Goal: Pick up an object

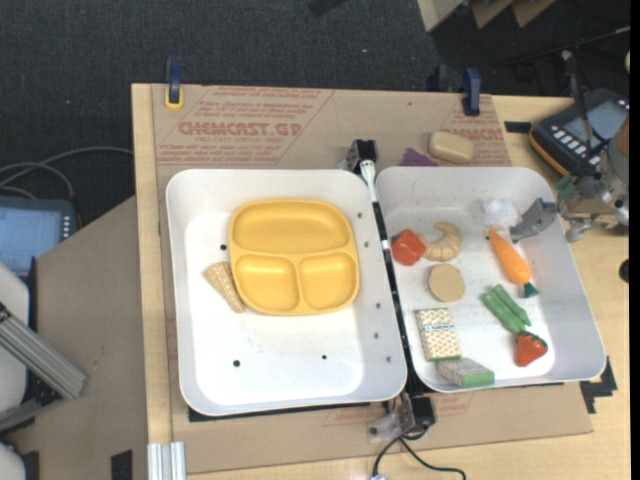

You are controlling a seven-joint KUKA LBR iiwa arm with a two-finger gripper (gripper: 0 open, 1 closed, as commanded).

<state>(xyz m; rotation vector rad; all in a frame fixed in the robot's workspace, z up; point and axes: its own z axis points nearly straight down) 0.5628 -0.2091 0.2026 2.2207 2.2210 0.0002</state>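
Camera view: taking the yellow divided plate [294,255] in the left bin [200,358] as the mark, a tan wafer [225,286] lies against its left edge. To its right, across the rims, the right bin [585,353] holds a red tomato [407,248], a pale croissant [446,239], a round cookie [447,284], a patterned packet [438,333], a green pod [506,308] and a red strawberry [530,348]. The orange carrot [512,261], long and tapered with a green tip, lies farther right still. The gripper [535,221] hovers just above the carrot's upper end; whether it is parted or closed cannot be told, and it holds nothing visible.
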